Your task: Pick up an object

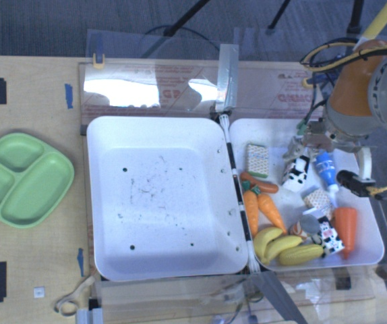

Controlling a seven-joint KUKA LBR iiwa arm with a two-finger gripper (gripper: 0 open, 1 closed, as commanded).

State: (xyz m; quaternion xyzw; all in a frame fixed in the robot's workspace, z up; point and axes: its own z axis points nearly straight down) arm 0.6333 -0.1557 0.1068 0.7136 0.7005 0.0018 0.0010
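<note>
My pincer (306, 140) hangs over the right bin's (375, 252) back edge, just above the cow (294, 172); grip state unclear. Bananas (284, 245) at front edge.

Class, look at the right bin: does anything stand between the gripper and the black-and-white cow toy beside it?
Nothing visible does. The gripper hangs at the right bin's top end, and the cow toy lies just below it in the picture with a bare gap between. The blue bottle lies off to the side.

Arm (355, 93) low (wrist bent inward)
</note>
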